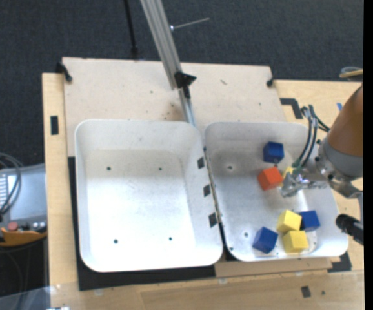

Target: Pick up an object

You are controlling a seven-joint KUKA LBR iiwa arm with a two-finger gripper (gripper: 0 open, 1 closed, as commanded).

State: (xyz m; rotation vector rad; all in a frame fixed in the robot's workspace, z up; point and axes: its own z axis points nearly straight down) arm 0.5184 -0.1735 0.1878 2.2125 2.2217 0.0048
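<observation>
One claw just beside orange cube, opening unclear

No legible txt or labels anywhere.

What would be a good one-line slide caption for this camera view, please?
KUKA arm's gripper beside an orange cube in the right bin, among blue and yellow cubes.

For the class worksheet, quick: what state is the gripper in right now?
Gripper: cannot be told; it sits beside the orange cube in the right bin.
</observation>
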